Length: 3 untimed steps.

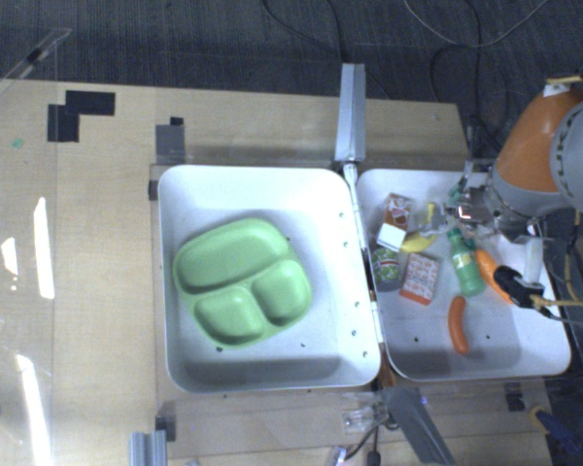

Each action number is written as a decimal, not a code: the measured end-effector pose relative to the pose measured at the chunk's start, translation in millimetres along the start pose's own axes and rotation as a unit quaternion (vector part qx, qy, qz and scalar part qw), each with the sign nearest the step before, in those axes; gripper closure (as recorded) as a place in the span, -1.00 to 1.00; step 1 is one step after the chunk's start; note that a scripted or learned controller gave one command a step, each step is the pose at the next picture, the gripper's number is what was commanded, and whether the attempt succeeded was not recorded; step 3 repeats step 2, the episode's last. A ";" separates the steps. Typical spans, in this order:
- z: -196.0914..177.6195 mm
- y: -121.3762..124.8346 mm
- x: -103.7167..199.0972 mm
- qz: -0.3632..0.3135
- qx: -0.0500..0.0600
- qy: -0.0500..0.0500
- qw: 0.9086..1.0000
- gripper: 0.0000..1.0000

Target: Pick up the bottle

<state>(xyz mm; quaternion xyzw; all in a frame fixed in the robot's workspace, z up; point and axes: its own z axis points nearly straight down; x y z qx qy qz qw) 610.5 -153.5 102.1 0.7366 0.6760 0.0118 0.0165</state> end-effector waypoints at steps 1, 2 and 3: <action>-9.1 0.2 1.4 -0.001 0.001 0.001 1.000 1.00; -142.6 -45.5 89.6 -0.013 0.016 0.003 1.000 1.00; -142.6 -45.5 89.6 -0.013 0.016 0.003 1.000 1.00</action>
